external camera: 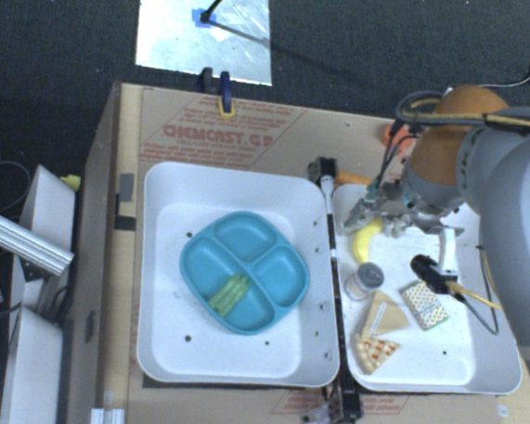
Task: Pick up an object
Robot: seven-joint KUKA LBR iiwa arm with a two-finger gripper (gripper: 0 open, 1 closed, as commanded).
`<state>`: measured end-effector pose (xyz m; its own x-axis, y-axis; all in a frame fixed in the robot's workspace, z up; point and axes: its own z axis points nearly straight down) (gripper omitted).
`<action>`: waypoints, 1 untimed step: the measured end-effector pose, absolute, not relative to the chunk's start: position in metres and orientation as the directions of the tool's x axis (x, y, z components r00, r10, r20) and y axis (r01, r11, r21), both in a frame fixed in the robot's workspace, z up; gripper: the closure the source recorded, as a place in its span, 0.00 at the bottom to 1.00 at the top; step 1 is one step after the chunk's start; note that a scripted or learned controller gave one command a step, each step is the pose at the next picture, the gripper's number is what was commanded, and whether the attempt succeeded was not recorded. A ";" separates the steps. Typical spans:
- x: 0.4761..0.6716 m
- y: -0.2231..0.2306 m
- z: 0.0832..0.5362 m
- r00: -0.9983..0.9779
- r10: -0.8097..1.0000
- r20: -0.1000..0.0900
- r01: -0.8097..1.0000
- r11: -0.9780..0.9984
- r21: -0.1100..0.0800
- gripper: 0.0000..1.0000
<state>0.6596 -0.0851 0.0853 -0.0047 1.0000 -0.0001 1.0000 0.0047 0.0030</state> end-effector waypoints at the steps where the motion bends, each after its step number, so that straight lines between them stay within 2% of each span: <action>1: 0.661 -0.085 0.096 -0.006 1.000 0.000 1.000 0.006 0.006 1.00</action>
